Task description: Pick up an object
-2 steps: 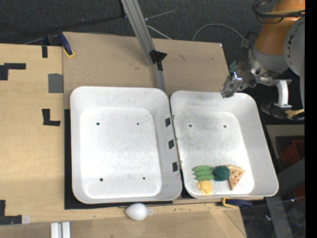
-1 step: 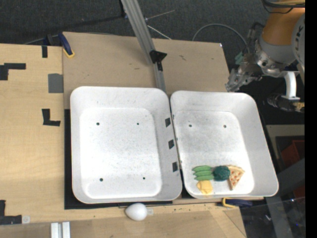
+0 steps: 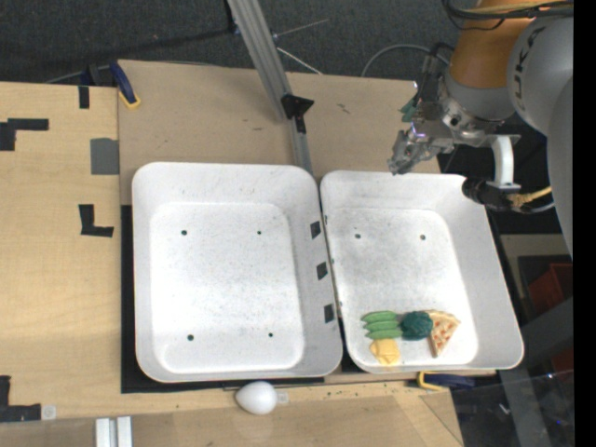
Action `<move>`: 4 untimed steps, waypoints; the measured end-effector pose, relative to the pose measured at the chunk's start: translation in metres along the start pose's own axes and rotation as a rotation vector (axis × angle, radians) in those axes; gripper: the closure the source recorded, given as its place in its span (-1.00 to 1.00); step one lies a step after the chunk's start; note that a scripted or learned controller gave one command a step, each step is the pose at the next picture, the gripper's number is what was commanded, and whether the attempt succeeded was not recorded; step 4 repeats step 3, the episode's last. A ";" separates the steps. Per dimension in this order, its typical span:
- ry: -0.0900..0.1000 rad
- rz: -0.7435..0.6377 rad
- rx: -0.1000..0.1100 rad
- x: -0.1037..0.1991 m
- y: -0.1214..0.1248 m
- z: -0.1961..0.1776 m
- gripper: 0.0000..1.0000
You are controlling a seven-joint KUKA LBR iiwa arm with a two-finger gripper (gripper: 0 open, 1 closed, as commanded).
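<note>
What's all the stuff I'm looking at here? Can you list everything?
bins: two, white, side by side on the bench
green toy: one, light green, near corner of the right bin
dark green toy: one, beside the light green one
yellow toy: one, just below the green toy
pizza slice toy: one, orange and tan, right of the cluster
egg: one, white, on the bench below the left bin
clamp: one, blue and yellow, bench's far left corner
arm: one, grey and orange, gripper above the right bin's far rim

Gripper [image 3: 402,159] above right bin's [image 3: 484,250] far rim — toys [image 3: 410,331] lie near its front.
</note>
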State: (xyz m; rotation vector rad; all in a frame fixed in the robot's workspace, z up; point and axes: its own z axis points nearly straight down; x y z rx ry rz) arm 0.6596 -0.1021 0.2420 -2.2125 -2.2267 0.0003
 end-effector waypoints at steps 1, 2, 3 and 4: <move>0.000 0.000 0.001 0.054 -0.001 0.012 1.00; -0.001 0.001 0.002 0.103 -0.017 0.015 1.00; 0.000 -0.001 -0.001 0.153 -0.014 0.008 1.00; 0.000 -0.001 -0.001 0.153 -0.014 0.008 1.00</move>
